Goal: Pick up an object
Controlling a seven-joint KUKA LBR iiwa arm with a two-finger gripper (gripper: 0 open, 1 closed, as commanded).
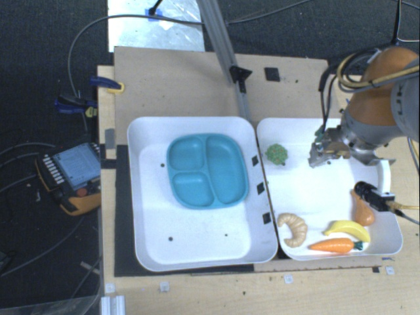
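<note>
My gripper [319,153] hung over the right bin [315,195], near its far wall, and from the slanted overhead view I could not tell its state. My grey arm reached in from the right, its orange band [387,77] above the wrist, with cables looping beside it. Nothing was visibly in my grasp.

The things I might have picked all lay in that right bin. A small green broccoli floret [276,153] sat near the far left corner, to the left of the gripper and apart from it. Along the near edge lay a tan croissant [293,228], and to its right a yellow banana [348,230] just above an orange carrot [333,245], the two close enough that I could not tell whether they touched. At the right wall stood a brownish-orange piece [363,212], partly covered by a black part, so I could not name it.

The left bin [151,241] held a blue divided plate [207,170] with three compartments, lying flat. Both bins rested on a brown board [170,84]. Off the board to the left sat a small device with a blue screen [72,169].
</note>
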